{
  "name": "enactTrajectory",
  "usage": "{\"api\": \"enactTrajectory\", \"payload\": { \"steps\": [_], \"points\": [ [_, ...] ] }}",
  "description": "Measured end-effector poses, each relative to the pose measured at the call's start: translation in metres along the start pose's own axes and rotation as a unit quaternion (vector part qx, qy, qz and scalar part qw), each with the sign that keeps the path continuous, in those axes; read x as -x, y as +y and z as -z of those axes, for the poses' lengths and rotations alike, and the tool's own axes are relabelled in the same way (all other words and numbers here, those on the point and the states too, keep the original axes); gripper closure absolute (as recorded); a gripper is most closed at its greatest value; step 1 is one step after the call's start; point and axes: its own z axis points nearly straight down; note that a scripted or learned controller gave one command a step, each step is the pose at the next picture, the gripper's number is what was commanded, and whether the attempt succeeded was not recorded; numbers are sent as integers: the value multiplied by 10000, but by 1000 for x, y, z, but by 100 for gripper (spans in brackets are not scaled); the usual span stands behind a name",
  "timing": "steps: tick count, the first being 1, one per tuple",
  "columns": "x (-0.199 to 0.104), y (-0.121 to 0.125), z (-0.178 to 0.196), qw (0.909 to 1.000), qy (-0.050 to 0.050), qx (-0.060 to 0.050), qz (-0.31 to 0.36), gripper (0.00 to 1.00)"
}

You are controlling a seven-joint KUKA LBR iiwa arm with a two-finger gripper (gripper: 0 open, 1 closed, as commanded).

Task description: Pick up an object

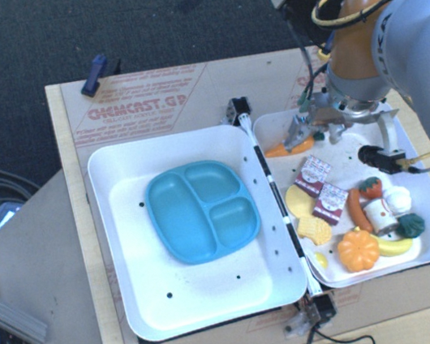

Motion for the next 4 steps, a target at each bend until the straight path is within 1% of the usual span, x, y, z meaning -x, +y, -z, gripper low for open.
{"api": "enactTrajectory", "payload": {
  "steps": [1, 2, 3, 4],
  "points": [
    [10, 14, -22, 9999, 33, 103, 3, 0],
    [11, 18, -6, 9998, 18, 174, -4, 100],
    [-33, -80, 70, 10000, 28, 43, -3, 100],
    [-32, -80, 70, 10000, 27, 37, -5, 0]
  ]
}}
